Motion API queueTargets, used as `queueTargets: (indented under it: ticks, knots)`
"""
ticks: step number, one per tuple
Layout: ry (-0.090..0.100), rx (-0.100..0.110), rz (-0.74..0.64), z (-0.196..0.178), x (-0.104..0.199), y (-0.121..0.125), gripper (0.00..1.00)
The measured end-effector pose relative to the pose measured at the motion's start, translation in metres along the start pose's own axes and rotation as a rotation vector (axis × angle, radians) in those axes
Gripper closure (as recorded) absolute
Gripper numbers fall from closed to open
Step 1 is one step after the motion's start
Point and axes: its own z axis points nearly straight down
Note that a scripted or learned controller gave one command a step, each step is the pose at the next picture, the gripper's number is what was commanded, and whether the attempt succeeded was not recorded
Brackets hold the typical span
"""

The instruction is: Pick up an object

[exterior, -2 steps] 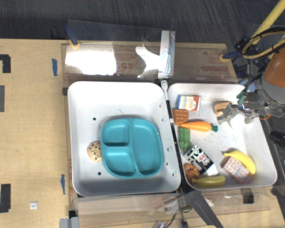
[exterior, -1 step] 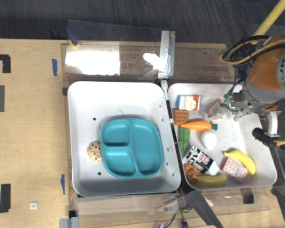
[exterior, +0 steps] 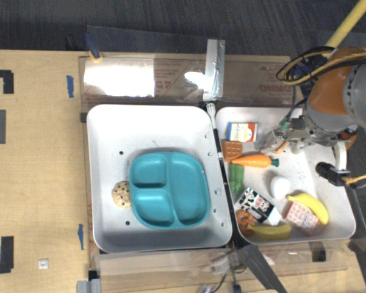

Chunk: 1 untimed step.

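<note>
Yellow plastic banana (exterior: 312, 205) lies in the right white bin (exterior: 348, 224), well below the gripper (exterior: 279, 140). Just below-left of the gripper lies an orange plastic carrot (exterior: 251, 160); its grip state cannot be told.

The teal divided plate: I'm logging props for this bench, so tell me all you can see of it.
The teal divided plate is a rounded rectangle of smooth, plastic-looking material with three compartments, two toward the rear and one wide at the front. It lies flat and a bit askew in the left bin, its compartments holding nothing. A speckled cookie sits against its left edge.
</note>
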Motion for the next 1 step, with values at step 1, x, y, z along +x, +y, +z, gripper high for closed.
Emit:
queueTargets:
  ticks: [1]
  knots:
    - [0.002,-0.002,0.007,-0.0010,0.0456,-0.0370,0.00]
